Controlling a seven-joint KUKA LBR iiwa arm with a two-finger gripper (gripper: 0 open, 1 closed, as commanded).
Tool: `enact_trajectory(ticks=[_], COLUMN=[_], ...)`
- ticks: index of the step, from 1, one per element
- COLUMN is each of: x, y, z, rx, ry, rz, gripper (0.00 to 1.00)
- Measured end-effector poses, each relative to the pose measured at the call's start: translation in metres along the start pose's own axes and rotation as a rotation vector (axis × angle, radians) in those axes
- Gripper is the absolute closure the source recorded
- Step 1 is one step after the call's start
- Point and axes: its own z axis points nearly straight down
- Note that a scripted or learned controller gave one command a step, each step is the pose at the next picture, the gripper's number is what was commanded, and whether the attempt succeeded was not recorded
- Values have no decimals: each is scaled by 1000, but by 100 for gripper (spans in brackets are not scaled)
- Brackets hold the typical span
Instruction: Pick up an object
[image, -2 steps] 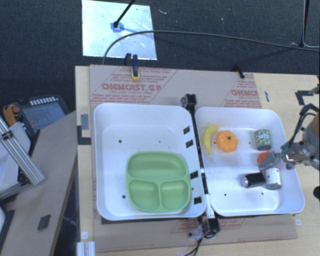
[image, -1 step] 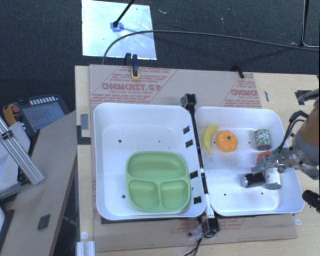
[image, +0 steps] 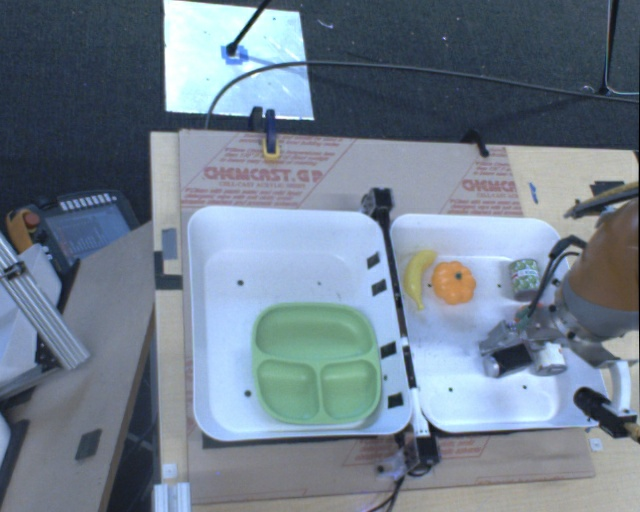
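Note:
A yellow banana (image: 418, 277) lies at the far left of the right bin (image: 470, 410), with a small orange pumpkin (image: 453, 283) touching its right side. A small green can (image: 524, 277) stands near the bin's far right. My gripper (image: 508, 357) hangs low over the right part of this bin, in front of the can and to the right of the pumpkin, apart from both. Nothing shows between its tips.
The left bin (image: 230, 260) holds a green divided plate (image: 316, 362) in its front half. A black divider with clips (image: 392, 310) runs between the bins. The arm's orange band (image: 612, 262) rises at the right edge. A teach pendant (image: 85, 228) rests far left.

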Motion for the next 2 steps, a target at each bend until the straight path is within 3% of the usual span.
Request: enact_trajectory(ticks=[1,2], x=[-4,-1], y=[-2,-1], z=[-9,-52], rx=[0,3], ry=[-9,-13], rz=[4,6], gripper=[100,100])
